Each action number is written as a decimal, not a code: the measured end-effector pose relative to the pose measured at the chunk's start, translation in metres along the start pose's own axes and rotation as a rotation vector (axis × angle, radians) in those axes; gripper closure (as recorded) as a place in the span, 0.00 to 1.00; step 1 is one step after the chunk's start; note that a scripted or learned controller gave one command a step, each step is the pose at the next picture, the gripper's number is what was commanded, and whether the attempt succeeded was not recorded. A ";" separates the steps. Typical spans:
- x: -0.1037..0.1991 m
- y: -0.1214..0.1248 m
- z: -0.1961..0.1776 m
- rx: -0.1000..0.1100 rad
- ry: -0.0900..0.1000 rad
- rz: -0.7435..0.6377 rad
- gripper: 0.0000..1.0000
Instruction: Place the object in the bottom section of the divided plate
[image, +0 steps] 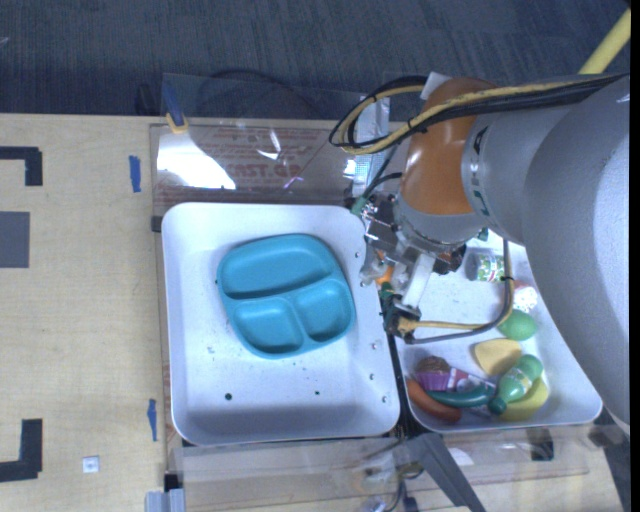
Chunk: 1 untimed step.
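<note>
Toys lie piled (485, 380) at the near end of the right bin (575, 395). Gripper (393, 300) hangs over the wall between bins; its state I cannot tell. Blue divided plate (285, 295) sits in the left bin (190, 330).

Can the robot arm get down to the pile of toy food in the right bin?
Probably yes. The toy food lies in the open in the right bin, nothing covers it, and the arm hangs just above that bin's near edge. Only a yellow cable crosses above the pile.
</note>
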<state>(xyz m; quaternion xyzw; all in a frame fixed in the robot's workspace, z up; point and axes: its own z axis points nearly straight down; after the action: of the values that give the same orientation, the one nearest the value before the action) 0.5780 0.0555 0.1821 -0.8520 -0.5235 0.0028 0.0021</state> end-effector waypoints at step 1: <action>0.098 -0.023 -0.044 -0.006 0.006 -0.066 1.00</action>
<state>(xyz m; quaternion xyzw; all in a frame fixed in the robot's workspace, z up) 0.6020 0.1529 0.2262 -0.8343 -0.5513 -0.0017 0.0011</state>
